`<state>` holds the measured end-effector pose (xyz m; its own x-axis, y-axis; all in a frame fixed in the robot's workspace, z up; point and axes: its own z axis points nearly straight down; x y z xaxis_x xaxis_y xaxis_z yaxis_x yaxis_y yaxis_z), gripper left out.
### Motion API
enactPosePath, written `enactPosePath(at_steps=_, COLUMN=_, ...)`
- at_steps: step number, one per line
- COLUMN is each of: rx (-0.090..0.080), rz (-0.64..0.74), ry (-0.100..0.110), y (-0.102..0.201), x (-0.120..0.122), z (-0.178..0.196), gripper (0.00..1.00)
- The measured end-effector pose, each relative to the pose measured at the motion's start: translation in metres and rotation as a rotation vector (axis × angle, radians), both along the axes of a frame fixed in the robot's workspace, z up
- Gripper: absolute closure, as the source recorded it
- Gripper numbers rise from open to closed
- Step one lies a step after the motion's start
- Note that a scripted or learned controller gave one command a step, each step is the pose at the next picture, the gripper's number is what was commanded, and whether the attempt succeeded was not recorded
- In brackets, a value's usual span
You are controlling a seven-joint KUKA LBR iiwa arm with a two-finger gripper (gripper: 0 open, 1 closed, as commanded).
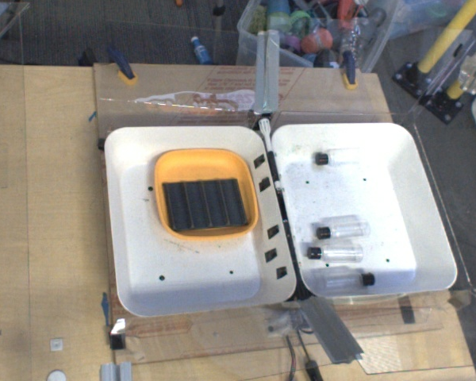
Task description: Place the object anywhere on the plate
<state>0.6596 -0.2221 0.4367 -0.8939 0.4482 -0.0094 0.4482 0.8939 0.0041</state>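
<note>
Four clear vials [343, 230] with black caps lie on their sides in the right bin [389, 189], long axes running left to right, so the orange plate [206, 159] in the left bin [143, 280] is across the middle wall, to their left.

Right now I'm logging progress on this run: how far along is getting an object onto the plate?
Done: a dark ribbed rectangular block already lies on the orange plate in the left white bin. In hand: nothing I can see being carried. Left: four clear plastic vials with black caps lie in the right white bin, none on the plate, if any of them is meant to go.
</note>
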Motion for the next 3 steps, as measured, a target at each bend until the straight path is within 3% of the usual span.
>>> enactPosePath(at_steps=1, rx=-0.002, rz=0.271, ry=0.004, y=0.002, x=-0.003, z=0.001, gripper=1.0)
enactPosePath(at_steps=3, rx=-0.009, rz=0.943, ry=-0.001, y=0.002, x=0.009, z=0.0, gripper=1.0)
